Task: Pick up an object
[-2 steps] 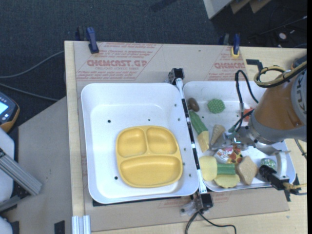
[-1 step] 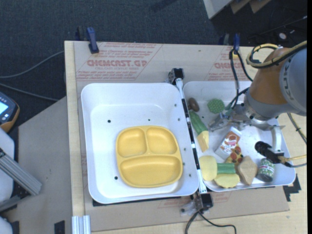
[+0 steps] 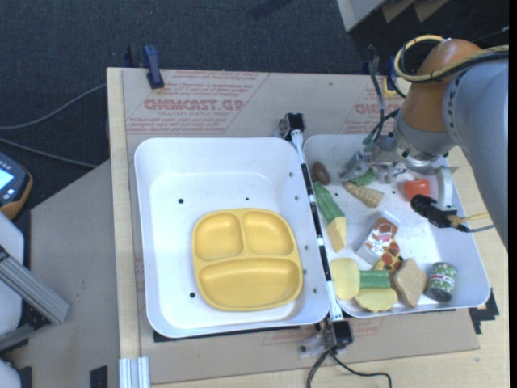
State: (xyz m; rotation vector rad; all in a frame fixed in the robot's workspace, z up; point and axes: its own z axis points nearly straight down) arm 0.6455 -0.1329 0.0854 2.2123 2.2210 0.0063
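Gripper [image 3: 380, 170] sits low in the far part of the right white bin [image 3: 472, 253], under the grey arm with orange band [image 3: 440, 79]; can't tell its state from this angle, metal parts overlap the clutter. Just beside it: a pale yellow ridged corn-like piece [image 3: 363, 194] and a red-orange rounded item [image 3: 417, 188], the latter partly hidden by the wrist hardware. Nothing visibly held.

Right bin contents: small brown oval object [image 3: 321, 172] near the far left corner, green elongated vegetable toy [image 3: 329, 204] along the left wall, yellow cheese-like wedge [image 3: 337, 234] below it, printed snack packet [image 3: 381, 242] mid-bin, round yellow lemon-like piece [image 3: 345, 276], green cylinder [image 3: 374, 280], tan bread slice toy [image 3: 409, 282], dark green labelled can [image 3: 442, 280] at the near right corner.

Left white bin [image 3: 161, 176] holds a yellow three-compartment plastic tray [image 3: 245, 259], lying flat, toward the near right side.
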